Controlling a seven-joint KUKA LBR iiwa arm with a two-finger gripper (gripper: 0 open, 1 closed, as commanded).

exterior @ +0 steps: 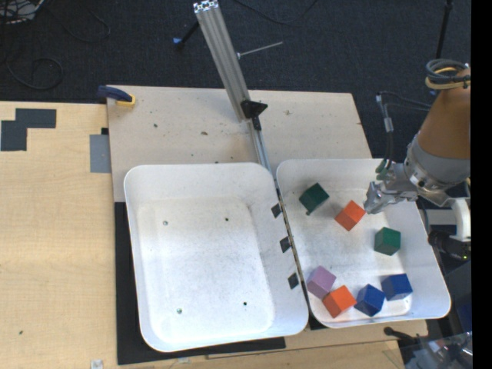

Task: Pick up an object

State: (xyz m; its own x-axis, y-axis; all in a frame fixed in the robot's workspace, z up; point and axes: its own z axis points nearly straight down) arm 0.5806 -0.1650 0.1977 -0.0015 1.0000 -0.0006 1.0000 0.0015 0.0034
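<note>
Because the gripper (376, 199) sits low at the 3 o'clock side of the orange cube (350, 215) (right bin (430, 302)), a grasp appears intended; finger spacing cannot be determined.

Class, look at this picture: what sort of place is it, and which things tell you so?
Probably a robotics lab: a grey robot arm with an orange band reaches over two shallow white bins, one holding small coloured cubes such as an orange one, with cables on the dark floor.
</note>
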